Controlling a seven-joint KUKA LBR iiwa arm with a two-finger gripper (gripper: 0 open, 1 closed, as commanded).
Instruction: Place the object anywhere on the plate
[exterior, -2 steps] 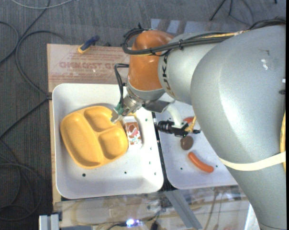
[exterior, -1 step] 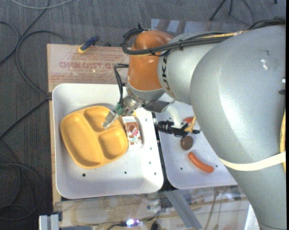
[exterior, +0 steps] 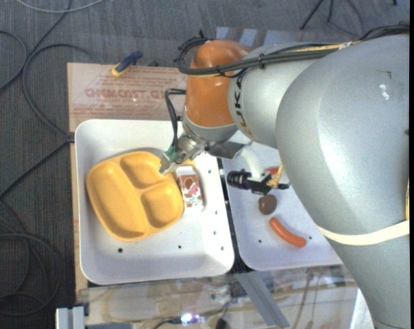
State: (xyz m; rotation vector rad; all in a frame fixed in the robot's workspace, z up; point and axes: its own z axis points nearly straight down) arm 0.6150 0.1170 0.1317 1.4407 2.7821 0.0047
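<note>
A yellow plate [exterior: 131, 194] with three compartments lies in the left bin [exterior: 111, 266]. A small red and white packet [exterior: 190, 189] lies flat on the bin floor, just off the plate's right edge. My gripper [exterior: 171, 161] hangs at the plate's upper right rim, a little above and to the left of the packet. The grey arm and its orange band cover the space above it. I see nothing held in the gripper.
The right bin [exterior: 262, 256] holds an orange-red sausage [exterior: 287, 232] and a small brown round thing [exterior: 266, 204]. A cardboard sheet [exterior: 125, 101] lies behind the left bin with a blue and yellow tool [exterior: 127, 62] on it. The bins meet along a ridge [exterior: 229, 225].
</note>
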